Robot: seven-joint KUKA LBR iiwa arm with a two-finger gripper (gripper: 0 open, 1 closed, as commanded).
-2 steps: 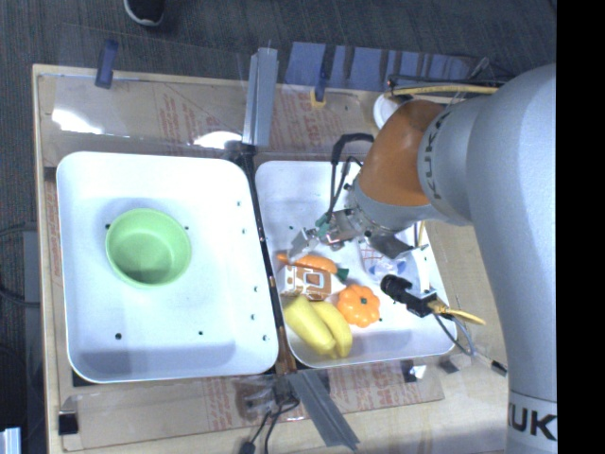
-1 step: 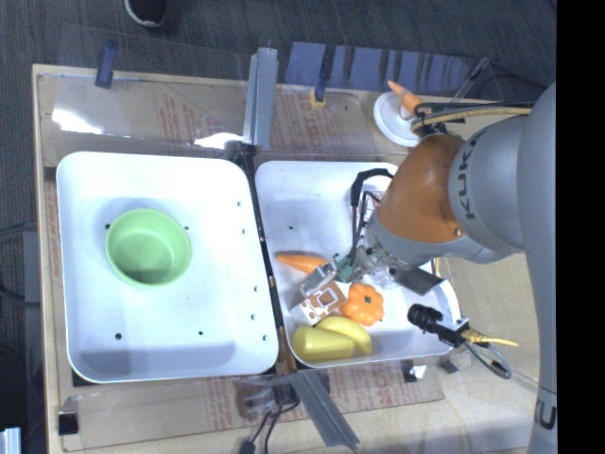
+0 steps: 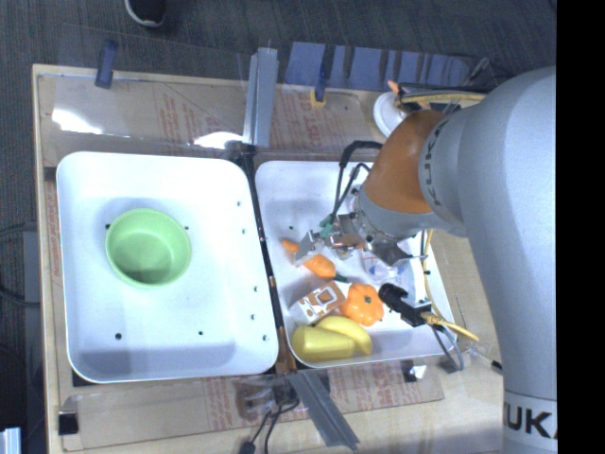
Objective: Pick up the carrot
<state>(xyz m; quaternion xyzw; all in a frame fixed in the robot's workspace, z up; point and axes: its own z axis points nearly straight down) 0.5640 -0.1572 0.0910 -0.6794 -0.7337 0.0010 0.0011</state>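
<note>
Orange carrot (image 3: 315, 264) lies just under the hand (image 3: 333, 239), grip state unclear; crowding pumpkin (image 3: 362, 304) risks a mis-grab.

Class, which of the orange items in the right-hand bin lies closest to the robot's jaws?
The carrot, long and tapered, just below the gripper; the round orange pumpkin sits lower.
</note>
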